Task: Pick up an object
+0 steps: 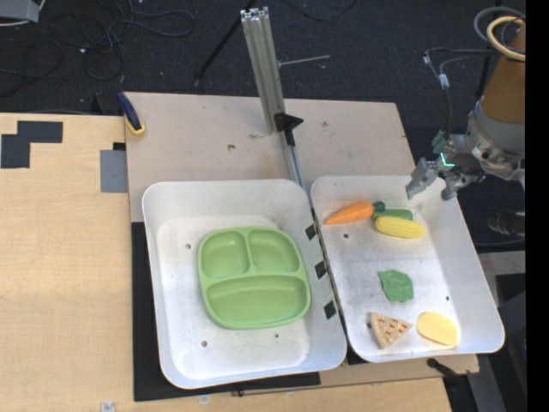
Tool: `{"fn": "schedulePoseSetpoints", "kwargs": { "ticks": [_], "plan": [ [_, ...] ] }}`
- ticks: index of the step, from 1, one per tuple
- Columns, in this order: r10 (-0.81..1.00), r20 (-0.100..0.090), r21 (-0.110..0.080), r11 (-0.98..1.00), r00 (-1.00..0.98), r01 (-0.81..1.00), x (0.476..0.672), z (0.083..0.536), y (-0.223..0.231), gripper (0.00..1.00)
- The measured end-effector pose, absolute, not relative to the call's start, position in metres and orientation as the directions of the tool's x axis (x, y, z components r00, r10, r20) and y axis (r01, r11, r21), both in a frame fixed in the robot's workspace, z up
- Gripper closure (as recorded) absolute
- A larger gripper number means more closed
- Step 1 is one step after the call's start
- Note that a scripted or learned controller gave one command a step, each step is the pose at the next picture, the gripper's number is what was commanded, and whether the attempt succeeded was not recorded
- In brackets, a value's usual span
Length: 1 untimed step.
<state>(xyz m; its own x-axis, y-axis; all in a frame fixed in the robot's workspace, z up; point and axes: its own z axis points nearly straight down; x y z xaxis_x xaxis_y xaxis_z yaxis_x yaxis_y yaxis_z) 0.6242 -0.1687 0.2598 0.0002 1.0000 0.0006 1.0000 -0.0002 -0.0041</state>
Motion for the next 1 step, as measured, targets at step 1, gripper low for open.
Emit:
{"fn": "schedulePoseSetpoints", "kwargs": {
  "ticks": [1],
  "plan": [
    [1.0, 0.0, -0.001, 0.0, 0.0, 1.0, 0.625, 0.2615, -0.1688, 0.0]
  ]
}}
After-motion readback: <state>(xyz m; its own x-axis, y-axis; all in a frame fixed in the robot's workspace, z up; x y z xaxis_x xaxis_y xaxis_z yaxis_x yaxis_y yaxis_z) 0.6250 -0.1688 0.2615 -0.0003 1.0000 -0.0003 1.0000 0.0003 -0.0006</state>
